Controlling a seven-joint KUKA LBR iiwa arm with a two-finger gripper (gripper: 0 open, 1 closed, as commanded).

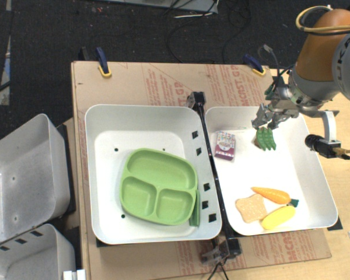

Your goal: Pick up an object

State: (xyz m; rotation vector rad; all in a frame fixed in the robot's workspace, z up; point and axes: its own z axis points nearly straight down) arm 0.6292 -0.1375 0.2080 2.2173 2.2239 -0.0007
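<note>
- Overhead, camera view: arm (321,51) comes in from the right, grey with an orange band; its upper part is cut off by the frame edge.
- Gripper (268,123) sits above the far end of the right bin (315,179), fingers closed on a small dark green object (266,139) that hangs just below them; the object's top is hidden by the fingers, exact kind hard to tell, looks ridged like a toy vegetable.
- Whether the green object touches the bin floor or is lifted off it cannot be told from this angle.
- Small purple-and-white carton (225,145) lies in the right bin near its left wall, print too small to read.
- Near end of the right bin: orange carrot (270,195), tan toast slice (251,208), yellow piece (277,217) touching the toast; a dark green tip between carrot and yellow piece, owner unclear.
- Left bin (99,156) holds a light green divided tray (158,186), three compartments; a darker green edge pokes out under its right side, mostly hidden.
- Clamps (104,63) hold the cardboard-topped bench (157,80) at its far edge.
</note>
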